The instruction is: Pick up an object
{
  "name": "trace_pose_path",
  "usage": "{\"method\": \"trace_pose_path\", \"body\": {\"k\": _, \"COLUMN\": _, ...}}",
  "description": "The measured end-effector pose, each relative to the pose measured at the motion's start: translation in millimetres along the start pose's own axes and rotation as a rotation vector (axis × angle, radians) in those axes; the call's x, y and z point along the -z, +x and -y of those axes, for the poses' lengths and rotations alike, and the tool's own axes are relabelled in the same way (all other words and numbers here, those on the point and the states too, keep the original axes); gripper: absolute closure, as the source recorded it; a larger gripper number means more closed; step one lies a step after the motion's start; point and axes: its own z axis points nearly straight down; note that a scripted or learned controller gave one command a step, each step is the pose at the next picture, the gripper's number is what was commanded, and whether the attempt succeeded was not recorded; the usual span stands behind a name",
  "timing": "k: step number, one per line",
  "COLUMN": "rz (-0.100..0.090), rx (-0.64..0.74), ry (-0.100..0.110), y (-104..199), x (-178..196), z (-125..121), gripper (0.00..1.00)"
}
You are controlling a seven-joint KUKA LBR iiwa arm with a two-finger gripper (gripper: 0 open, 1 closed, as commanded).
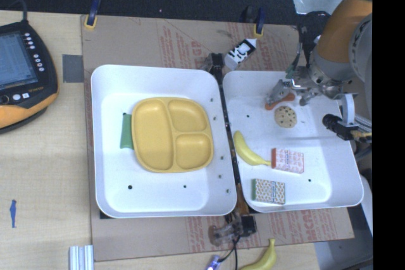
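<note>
My gripper (292,95) hangs low over the far part of the right bin (329,196), its two fingers spread apart and open. A small orange-red thing (288,97) shows by the left finger (276,97); I cannot tell whether it touches it. A round speckled cookie (285,116) lies just in front of the gripper. Nearer the front lie a yellow banana (248,152), a pink-and-white packet (288,160) and a green patterned packet (269,191).
The left bin (114,193) holds a yellow divided plate (172,133) with a green item (126,131) sticking out at its left. A teach pendant (22,73) sits far left. A second banana (264,257) lies outside the bins at the front. The arm's body (345,41) fills the right.
</note>
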Motion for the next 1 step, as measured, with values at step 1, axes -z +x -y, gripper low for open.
{"method": "trace_pose_path", "body": {"k": 1, "rz": -0.001, "rx": 0.001, "ry": 0.001, "y": 44.3, "x": 7.1, "z": -4.7, "gripper": 0.0}}
